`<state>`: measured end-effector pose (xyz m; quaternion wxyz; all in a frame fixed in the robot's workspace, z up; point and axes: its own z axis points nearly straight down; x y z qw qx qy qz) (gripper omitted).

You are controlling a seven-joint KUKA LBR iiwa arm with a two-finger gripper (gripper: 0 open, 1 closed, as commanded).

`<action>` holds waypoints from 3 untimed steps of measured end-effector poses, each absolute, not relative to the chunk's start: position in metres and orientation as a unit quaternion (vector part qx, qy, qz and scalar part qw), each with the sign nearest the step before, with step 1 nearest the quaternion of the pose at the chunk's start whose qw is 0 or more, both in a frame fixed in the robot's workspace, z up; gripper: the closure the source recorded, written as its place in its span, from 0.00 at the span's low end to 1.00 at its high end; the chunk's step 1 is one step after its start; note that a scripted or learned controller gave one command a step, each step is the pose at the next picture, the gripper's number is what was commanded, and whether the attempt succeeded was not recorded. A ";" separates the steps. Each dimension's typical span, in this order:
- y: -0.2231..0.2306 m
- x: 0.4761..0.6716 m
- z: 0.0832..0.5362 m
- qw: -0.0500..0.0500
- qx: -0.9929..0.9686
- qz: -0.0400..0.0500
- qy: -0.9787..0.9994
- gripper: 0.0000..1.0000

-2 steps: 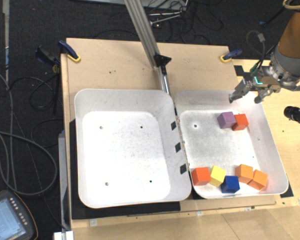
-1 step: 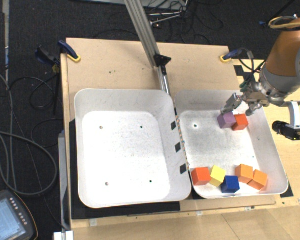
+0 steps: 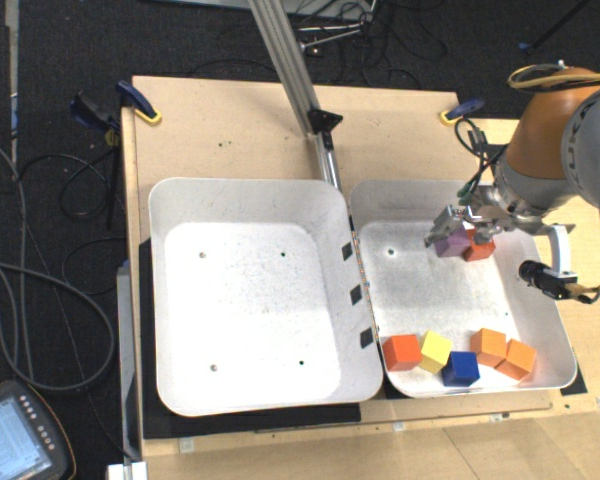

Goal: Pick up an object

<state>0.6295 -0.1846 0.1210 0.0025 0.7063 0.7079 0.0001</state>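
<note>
Your gripper (image 3: 458,233) sits low over the far part of the right bin (image 3: 420,273), pinching a purple block (image 3: 452,241) with a red block (image 3: 479,250) touching it, while five more blocks (image 3: 460,356) line the bin's near edge.

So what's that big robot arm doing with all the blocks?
The robot arm's hand is down in the right bin, right at a purple block and a red block near the back. Whether it has really grabbed one is hard to tell from here. Along the front of that bin lie more blocks: three orange ones, a yellow block and a blue block. The left bin sits beside it.
</note>
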 end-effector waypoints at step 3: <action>-0.191 0.637 0.171 0.002 0.707 0.001 0.708 1.00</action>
